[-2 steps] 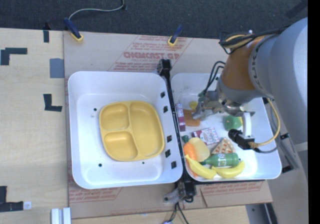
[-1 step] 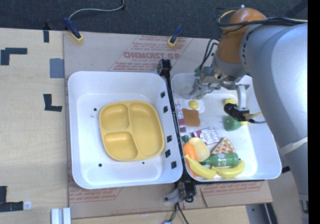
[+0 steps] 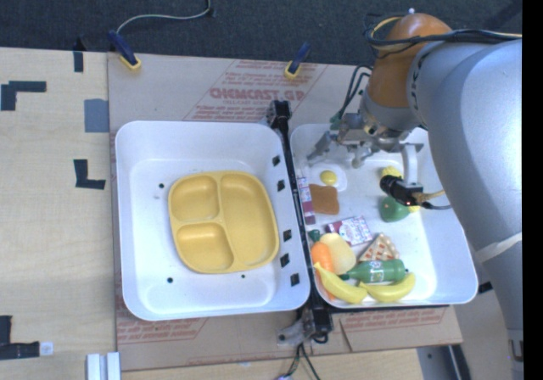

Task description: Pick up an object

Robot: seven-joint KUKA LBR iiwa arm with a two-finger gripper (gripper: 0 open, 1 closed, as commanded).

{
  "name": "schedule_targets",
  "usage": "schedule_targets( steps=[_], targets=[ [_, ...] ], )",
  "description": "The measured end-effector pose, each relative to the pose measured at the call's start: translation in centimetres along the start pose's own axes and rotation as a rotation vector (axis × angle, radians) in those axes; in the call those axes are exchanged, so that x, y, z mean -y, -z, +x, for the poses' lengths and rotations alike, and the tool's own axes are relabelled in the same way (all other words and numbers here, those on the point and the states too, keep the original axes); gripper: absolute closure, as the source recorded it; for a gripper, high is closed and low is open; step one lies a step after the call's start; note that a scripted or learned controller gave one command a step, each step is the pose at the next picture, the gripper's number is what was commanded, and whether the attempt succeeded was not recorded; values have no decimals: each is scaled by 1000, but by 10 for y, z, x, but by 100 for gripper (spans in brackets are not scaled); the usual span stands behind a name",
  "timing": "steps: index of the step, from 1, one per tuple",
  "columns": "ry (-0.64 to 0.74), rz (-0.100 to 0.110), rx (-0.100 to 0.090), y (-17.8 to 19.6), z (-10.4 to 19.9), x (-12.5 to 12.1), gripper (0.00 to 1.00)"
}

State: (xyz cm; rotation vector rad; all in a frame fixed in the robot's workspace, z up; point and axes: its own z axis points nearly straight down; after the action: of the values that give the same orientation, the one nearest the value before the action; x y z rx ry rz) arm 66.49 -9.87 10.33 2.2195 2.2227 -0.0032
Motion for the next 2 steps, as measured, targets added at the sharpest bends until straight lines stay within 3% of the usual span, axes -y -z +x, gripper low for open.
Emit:
schedule_targets(
  steps=[2],
  targets=[
    [1,-1,1,-18,3,-4,0]
  ],
)
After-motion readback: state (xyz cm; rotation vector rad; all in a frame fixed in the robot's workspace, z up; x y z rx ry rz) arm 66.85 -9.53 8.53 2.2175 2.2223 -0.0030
